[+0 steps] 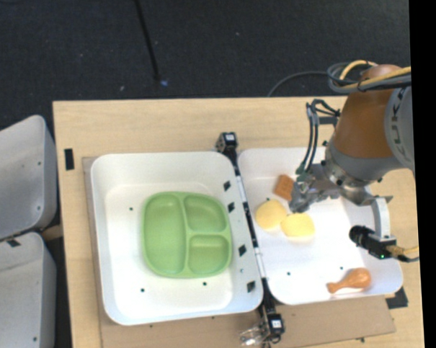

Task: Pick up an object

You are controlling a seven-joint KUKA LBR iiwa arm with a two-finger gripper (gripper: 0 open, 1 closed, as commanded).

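Two shallow white bins side by side on a wooden bench. Left bin (122, 296) holding a green divided plate (186, 233), three compartments, near bin centre. Right bin (309, 285) holding the loose items: orange-brown block (283, 185) at about 11 o'clock of that bin, two pale yellow rounded pieces touching each other near bin centre, left yellow piece (270, 215) and right yellow piece (298, 226), plus an orange drumstick-shaped toy (349, 281) at 5 o'clock near the bottom rim.

Grey arm with orange band (367, 123) reaching in from 3 o'clock. Gripper (301, 196) low over right bin, tip sitting between the orange-brown block and the yellow pair. Finger spread: cannot tell, too dark and too small to read. Nothing seen between the tips, so no grasp claimed.

Key relation for next move: right yellow piece lies just beside the gripper at 6 o'clock; left yellow piece near, at 8 o'clock; orange-brown block just beside at 10 o'clock. Drumstick toy well apart at 5 o'clock, long axis running roughly 8-to-2 o'clock, thin end toward 8. Yellow pieces rounded, no clear long axis; pair as a whole runs 10-to-4 o'clock.

Judged: approach step, pick not yet done. Likely nearest targets the block or the right yellow piece. Risk: yellow pieces touching, so closing on one may nudge the other; rounded shape may slip.
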